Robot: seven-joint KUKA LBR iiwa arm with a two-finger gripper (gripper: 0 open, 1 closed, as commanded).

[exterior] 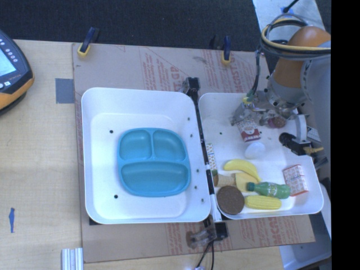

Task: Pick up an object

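- A wooden bench (39,167) is covered by a cardboard sheet (146,66).
- Two white bins (95,151) (216,108) are set side by side on it.
- A yellow-edged handheld device (11,66) is seen at left.

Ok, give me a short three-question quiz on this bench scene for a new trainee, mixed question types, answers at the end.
1. True or false: the blue divided plastic plate lies in the left white bin.
2. Multiple choice: what lies against the green plastic bottle on its near side? A) the yellow corn cob B) a red apple C) a metal spoon
3. Fill in: the round brown cookie sits in the right white bin's near-____ corner.

Key: 1 true; 2 A; 3 left. The yellow banana shares that bin, and the gripper hangs above the small red-and-white carton at its far end.
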